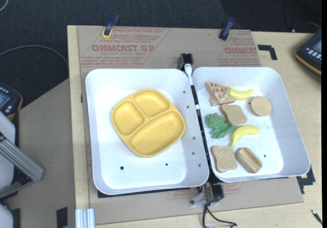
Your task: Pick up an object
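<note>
Left white bin [102, 119]: yellow three-compartment plastic plate [148, 122], lying flat. Right white bin [286, 119]: toy foods in a cluster, namely pizza slice [216, 91], two yellow bananas [244, 133], green broccoli [218, 126], bread slices [224, 158], round bun [261, 106]. Tool state: cannot tell.

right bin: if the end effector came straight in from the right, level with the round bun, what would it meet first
Probably the round bun, once it clears the right bin at its rim, though its height can't be judged from this picture.
</note>
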`<state>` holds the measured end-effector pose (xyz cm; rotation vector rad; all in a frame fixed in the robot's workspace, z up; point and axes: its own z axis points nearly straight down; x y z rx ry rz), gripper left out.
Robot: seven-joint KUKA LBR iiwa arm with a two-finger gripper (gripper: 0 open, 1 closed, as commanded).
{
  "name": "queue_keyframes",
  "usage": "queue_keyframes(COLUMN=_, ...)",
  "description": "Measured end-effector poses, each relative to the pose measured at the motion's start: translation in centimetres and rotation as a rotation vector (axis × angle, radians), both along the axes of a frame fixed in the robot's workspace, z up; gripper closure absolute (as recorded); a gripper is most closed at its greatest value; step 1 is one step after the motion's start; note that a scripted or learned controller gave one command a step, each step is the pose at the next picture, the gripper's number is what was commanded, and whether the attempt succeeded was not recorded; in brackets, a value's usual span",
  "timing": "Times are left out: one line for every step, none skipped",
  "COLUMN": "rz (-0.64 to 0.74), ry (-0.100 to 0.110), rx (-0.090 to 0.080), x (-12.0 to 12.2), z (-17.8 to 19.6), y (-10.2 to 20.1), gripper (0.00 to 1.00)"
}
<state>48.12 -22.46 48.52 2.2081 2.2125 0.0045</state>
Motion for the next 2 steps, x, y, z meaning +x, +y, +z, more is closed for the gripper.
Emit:
queue_keyframes(rz=0.0, ry=-0.005, rx=-0.004, x=0.1, z=1.1, y=0.0, gripper=1.0)
queue_keyframes(rz=0.001, ry=-0.011, rx=-0.008, x=0.2, z=2.2, y=-0.1, gripper=1.0)
